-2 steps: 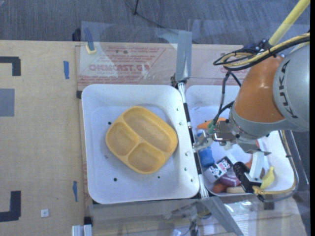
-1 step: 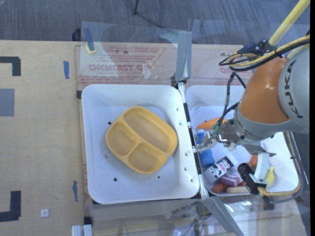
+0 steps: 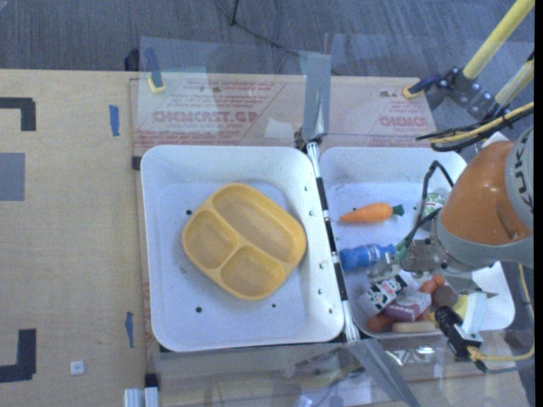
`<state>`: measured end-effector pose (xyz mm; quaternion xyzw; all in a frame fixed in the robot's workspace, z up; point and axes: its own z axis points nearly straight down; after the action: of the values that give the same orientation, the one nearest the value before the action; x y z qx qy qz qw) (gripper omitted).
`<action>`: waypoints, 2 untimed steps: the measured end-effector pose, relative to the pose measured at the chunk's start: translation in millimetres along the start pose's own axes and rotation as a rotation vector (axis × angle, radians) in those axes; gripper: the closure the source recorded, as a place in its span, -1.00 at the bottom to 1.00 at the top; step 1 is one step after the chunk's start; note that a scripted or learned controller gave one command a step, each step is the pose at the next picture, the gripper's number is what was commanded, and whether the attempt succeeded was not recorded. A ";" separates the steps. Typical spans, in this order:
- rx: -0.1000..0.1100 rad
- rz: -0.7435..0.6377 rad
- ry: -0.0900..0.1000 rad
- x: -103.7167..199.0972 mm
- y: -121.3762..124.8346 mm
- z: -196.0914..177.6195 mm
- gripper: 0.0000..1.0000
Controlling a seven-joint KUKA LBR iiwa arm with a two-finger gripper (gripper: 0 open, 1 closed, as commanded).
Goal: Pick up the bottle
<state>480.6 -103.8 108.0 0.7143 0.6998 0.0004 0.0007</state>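
Down in the right bin, the claw hovers beside the blue bottle; whether it is wide or narrow I cannot tell; crowding toys could spoil the grab; the carrot lies near.

Red print on the clear sheet behind the left bin: one large word beginning "CHEM", possibly "CHEMCAST GP", blurred and partly lost to glare. A second clear sheet behind the right bin carries similar red print, too small to read. Dark letters on the arm's orange band at the frame edge, partly cut off, unreadable.
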 end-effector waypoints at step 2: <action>-0.004 0.148 -0.002 13.4 135.2 20.9 -1.00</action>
<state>616.1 -93.2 87.3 0.7639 0.6453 0.0011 0.0025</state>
